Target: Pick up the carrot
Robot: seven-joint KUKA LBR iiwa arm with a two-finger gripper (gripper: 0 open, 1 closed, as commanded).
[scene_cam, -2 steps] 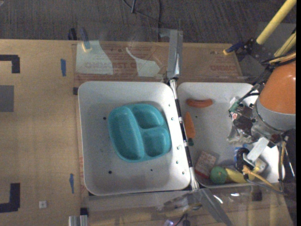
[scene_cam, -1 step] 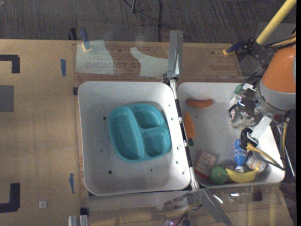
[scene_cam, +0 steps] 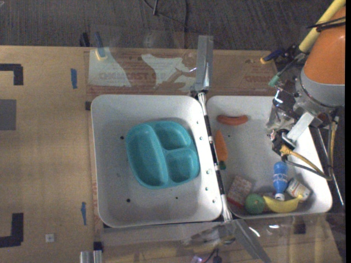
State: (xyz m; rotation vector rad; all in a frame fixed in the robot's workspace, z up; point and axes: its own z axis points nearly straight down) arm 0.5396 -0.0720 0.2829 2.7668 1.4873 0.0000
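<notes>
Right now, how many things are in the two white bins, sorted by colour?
Teal: 1, divided plate
Orange: 2, carrot and sausage
Blue: 1, bottle
Yellow: 1, banana
Green: 1, round fruit
Other: 2, brownish packet and small pale carton
Total: 8

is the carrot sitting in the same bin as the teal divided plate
No, the carrot lies along the left wall of the right bin, while the teal plate sits in the left bin.

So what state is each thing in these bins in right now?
carrot: lying loose by the right bin's left wall
sausage: lying flat, untouched
teal divided plate: right side up in left bin
blue bottle: lying down
banana: resting beside green fruit
</notes>
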